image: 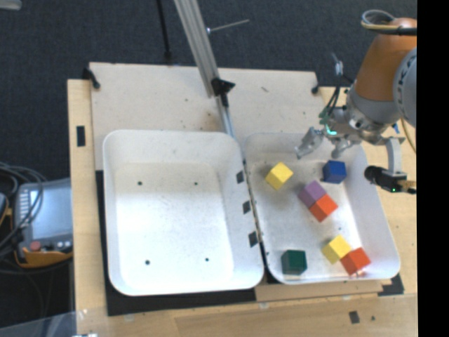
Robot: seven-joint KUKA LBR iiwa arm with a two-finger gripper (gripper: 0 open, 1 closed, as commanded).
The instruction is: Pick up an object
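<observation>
At the near edge of the right bin [384, 248], a dark green cube [294, 262] sits close to the divider between the bins, and to its right a yellow cube [337, 247] touches an orange-red cube [356, 260] by the near right corner. Farther in, around the bin's middle, a purple cube [311, 192] and a second orange-red cube [323, 208] lie pressed together. Left of them and slightly farther, another yellow cube [278, 175] rests alone. A blue cube [334, 172] lies toward the far right of the bin, apart from the others. Just beyond it the gripper [325, 144] hangs over the bin's far end with its fingers spread wide, one pointing left and one down toward the blue cube, nothing between them. Above it the arm's orange band [382, 65] rises at the far right. The left bin [112, 153] lies beside, and a slanted metal rail [196, 37] crosses the far bench [140, 93].
</observation>
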